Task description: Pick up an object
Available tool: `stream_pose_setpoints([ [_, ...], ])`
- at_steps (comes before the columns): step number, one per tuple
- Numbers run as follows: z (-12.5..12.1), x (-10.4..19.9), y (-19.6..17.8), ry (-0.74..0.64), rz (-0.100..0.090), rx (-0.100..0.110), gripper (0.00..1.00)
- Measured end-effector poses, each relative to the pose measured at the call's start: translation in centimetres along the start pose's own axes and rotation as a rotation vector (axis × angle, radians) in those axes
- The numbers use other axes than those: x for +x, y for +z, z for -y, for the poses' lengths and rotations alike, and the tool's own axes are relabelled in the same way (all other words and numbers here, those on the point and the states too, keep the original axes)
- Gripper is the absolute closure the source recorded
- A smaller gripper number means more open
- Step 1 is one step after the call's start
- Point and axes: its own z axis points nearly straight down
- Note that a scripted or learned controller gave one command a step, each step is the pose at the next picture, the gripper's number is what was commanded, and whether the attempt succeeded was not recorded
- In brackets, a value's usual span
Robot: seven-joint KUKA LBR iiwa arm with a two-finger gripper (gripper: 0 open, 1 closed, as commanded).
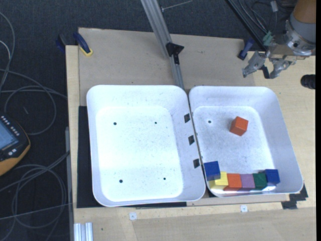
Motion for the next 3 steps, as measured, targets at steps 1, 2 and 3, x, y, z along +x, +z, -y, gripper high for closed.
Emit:
stream_pose_setpoints([
  [1, 3.4, 3.3, 10.6, 0.001, -0.004, 0.008, 0.0],
  [2, 6.7, -3.1, 18.5, 0.008, -0.001, 0.006, 0.0],
  [3, 6.2, -2.7, 17.0, 0.002, 0.0, -0.005, 1.0],
])
